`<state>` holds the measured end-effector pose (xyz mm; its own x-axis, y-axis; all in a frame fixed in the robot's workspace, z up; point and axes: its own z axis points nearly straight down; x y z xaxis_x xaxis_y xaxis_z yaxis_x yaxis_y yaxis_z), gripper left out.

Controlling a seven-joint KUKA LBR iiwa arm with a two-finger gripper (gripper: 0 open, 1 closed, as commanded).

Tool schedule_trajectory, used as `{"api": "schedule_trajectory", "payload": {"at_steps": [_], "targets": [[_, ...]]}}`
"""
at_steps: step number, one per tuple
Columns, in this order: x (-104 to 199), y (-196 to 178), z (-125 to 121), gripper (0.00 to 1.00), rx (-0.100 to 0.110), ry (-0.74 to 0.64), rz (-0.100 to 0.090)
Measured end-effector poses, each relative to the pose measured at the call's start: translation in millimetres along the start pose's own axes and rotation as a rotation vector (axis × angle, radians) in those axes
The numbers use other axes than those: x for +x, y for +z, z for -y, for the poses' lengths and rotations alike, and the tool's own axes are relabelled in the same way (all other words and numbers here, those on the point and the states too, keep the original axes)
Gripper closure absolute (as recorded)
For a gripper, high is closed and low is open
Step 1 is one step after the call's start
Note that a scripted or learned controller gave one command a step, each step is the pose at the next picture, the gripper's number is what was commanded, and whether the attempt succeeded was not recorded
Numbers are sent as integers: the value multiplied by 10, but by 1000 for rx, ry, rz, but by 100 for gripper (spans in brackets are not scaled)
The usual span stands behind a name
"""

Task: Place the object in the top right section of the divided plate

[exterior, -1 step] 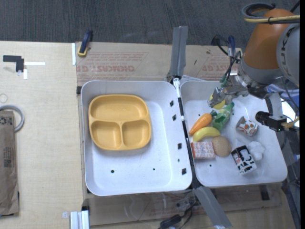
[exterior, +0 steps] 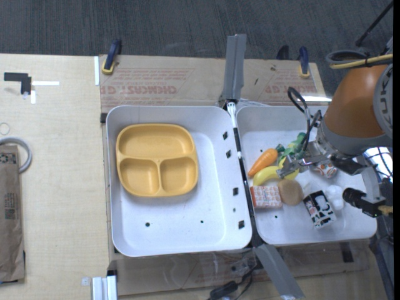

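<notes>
A yellow divided plate (exterior: 157, 160) lies in the left white bin (exterior: 169, 230), with one long section at the top and two smaller ones below. In the right bin (exterior: 350, 230) sits a cluster of toy food: an orange carrot (exterior: 262, 161), a yellow banana (exterior: 270, 175), a round tan piece (exterior: 290, 192) and a red-and-white box (exterior: 266, 197). My gripper (exterior: 299, 159) hangs low over this cluster, just right of the carrot and above the banana. Green pieces (exterior: 292, 147) show beside it.
A black-and-white carton (exterior: 318, 208) lies right of the tan piece, with a small white item (exterior: 336, 194) beside it. The arm's orange band (exterior: 355, 105) looms over the right bin's far corner. Blue clamps (exterior: 112, 55) hold the cardboard behind the bins.
</notes>
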<state>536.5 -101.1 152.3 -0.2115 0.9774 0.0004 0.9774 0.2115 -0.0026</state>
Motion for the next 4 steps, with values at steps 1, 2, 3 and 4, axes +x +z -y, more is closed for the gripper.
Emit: {"api": "schedule_trajectory", "payload": {"at_steps": [1,2,3,4], "targets": [[-73,-605,619,100,-1,134,1],[-409,-1179,677,100,-1,165,2],[-345,-152,539,100,1,85,0],[-1022,-2883,821,100,0,399,2]]}}
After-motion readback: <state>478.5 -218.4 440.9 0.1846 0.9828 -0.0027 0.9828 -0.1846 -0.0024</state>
